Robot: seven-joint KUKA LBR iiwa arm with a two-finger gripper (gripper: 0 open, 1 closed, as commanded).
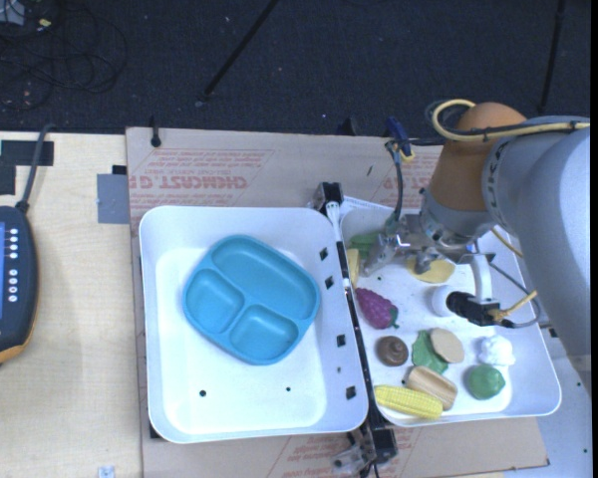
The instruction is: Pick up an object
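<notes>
My gripper [399, 249] hangs low over the far left part of the right bin [538, 391], with the grey arm and its orange band [468, 172] behind it. Just in front of it lies a purple eggplant [376, 308]. A yellow piece [437, 271] sits right beside the gripper on its right, and a small green item [364, 243] on its left. Nothing is visibly held. Further forward lie a brown round piece [392, 350], a corn cob [409, 401], a bun-like piece [430, 381], a green lump [484, 381] and a white lump [495, 349].
The left bin [169, 386] holds a blue divided plate [250, 299]. A raised divider [341, 307] separates the two bins. A black part with cables [473, 308] sticks out beside the arm. A handheld pendant [0, 277] lies at the far left of the bench.
</notes>
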